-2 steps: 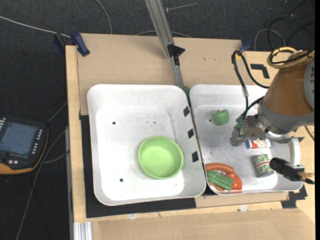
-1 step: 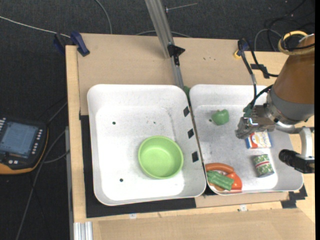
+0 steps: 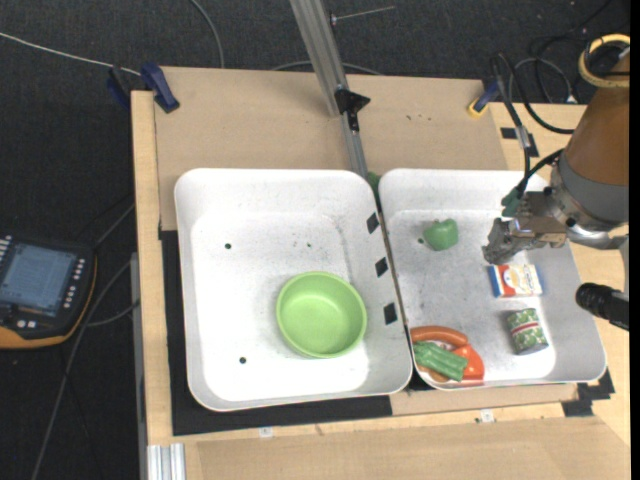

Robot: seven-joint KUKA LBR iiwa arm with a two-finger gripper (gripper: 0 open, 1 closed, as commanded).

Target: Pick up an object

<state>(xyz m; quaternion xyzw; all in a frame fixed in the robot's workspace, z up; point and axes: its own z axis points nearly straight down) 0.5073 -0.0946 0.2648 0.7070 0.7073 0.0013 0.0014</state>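
Note:
In the right bin (image 3: 440, 278) lie a green pepper-like toy (image 3: 440, 234), a small white, blue and red packet (image 3: 516, 281), a green can on its side (image 3: 527, 330) and a plate of orange and green toy food (image 3: 447, 356) at the front edge. My gripper (image 3: 503, 247) hangs over the right bin's right half, just above and left of the packet. Nothing shows between its fingers. A green bowl (image 3: 320, 314) sits in the left bin (image 3: 250, 258).
A metal pole (image 3: 325, 53) slants down from the top to the gap between the bins. Blue clamps (image 3: 160, 86) hold the board's back corners. A handheld controller (image 3: 40, 288) lies on the floor at left. Cables run behind the bench.

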